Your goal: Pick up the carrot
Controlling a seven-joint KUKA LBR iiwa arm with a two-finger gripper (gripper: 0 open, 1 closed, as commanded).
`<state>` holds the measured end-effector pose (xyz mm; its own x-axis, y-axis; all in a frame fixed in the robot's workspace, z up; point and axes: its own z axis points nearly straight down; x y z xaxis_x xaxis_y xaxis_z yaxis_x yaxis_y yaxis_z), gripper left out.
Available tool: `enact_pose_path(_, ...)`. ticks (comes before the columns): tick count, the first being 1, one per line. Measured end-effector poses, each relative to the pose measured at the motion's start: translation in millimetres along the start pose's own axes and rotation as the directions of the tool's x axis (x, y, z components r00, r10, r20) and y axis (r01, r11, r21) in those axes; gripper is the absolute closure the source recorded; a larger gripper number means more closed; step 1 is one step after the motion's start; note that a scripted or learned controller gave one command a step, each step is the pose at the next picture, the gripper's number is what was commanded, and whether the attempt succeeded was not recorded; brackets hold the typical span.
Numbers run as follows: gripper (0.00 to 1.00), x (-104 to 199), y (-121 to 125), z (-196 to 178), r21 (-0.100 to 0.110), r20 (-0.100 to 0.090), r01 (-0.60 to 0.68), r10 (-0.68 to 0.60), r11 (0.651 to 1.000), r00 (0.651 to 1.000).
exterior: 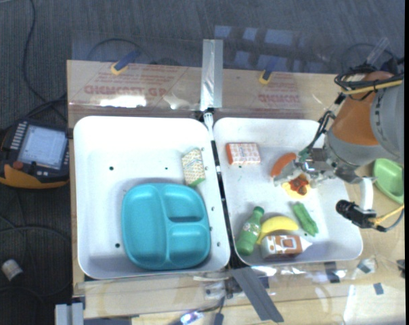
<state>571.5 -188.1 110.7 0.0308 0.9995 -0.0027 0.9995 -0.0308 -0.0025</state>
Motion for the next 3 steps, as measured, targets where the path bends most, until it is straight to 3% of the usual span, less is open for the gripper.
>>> enact_pose_path(1,0.0,15.6,-29.4,-20.9,-0.001,-0.002,0.397,-0.397,0.918,0.918)
enact_pose_path(2,1.0,15.6,-29.6,-29.1,-0.001,-0.005,0.395,-0.395,0.918,0.918)
enact_pose_path(3,0.0,15.6,-29.6,-29.0,-0.001,-0.005,0.395,-0.395,0.919,0.919)
